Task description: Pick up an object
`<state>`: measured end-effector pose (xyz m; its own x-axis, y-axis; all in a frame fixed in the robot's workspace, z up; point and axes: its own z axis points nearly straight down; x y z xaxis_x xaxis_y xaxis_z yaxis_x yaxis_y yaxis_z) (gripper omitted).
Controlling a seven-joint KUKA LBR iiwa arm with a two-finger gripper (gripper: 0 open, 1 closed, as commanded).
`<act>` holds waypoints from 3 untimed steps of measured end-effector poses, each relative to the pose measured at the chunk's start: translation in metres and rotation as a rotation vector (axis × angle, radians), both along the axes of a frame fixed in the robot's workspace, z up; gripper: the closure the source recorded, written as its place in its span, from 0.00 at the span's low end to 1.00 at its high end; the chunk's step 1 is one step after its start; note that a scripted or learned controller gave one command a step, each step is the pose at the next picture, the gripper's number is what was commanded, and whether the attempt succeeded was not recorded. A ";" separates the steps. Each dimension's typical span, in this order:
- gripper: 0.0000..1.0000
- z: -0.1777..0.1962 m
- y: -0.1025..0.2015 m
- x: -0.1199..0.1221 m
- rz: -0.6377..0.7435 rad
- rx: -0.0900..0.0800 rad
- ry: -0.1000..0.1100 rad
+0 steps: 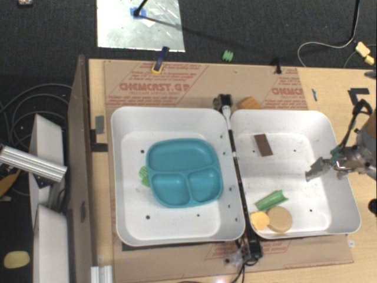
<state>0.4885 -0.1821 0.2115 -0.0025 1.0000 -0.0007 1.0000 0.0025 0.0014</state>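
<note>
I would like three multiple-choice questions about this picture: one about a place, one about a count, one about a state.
1. Where does the blue divided plate lie?
A. in the left bin
B. in the right bin
C. on the floor

2. How many compartments has the blue plate?
A. two
B. three
C. five

3. How does the gripper stand in relation to the brown block?
A. it holds the block
B. it presses on the block
C. it is apart from the block

Answers: 1 A, the plate rests inside the left bin. 2 B, one wide section and two smaller ones show. 3 C, white bin floor separates them in the right bin.
</note>
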 end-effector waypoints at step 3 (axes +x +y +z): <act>0.00 -0.126 0.054 0.185 0.006 -0.002 -0.011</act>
<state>0.6736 -0.1282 0.0859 -0.0082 1.0000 -0.0024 0.9999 0.0082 0.0119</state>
